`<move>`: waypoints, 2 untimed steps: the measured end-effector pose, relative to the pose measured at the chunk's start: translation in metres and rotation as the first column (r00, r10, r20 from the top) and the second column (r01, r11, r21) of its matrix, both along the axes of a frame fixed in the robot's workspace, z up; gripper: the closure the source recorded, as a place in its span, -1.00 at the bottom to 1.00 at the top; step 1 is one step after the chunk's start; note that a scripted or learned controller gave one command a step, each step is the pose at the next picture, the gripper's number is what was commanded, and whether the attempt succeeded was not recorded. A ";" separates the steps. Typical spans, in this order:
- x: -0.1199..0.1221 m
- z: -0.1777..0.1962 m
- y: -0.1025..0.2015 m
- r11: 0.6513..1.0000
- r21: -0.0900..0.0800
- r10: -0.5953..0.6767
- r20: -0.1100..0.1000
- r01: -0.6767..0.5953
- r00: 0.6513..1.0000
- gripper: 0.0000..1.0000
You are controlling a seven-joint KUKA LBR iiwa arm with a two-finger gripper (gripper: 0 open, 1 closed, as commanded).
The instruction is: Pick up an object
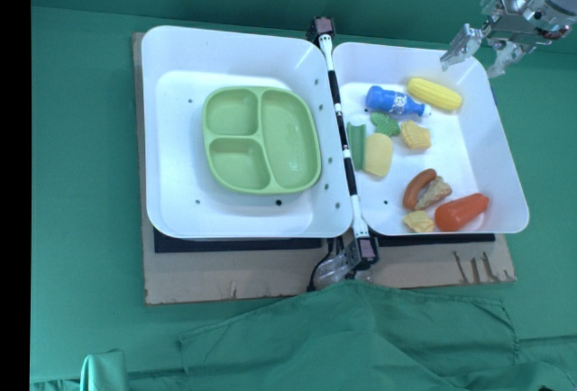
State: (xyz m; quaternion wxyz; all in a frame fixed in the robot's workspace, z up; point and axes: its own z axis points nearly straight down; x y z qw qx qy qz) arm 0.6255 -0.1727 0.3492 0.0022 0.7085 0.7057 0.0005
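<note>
A: While the gripper (480,50) hovered over the right bin's (501,166) far corner, fingers spread and holding nothing, what lay nearest?

B: Corn cob (434,94), yellow, ridged, glossy plastic, lying in the right bin's far part beside a blue bottle (393,102). The left bin (176,65) held a green divided plate (261,140).
</note>
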 end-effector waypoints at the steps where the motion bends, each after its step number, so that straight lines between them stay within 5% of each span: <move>1: 0.000 0.000 0.000 1.000 0.000 0.000 0.000 0.000 1.000 -1.00; 2: -0.006 -0.058 0.000 1.000 0.001 0.000 -0.005 0.000 1.000 -1.00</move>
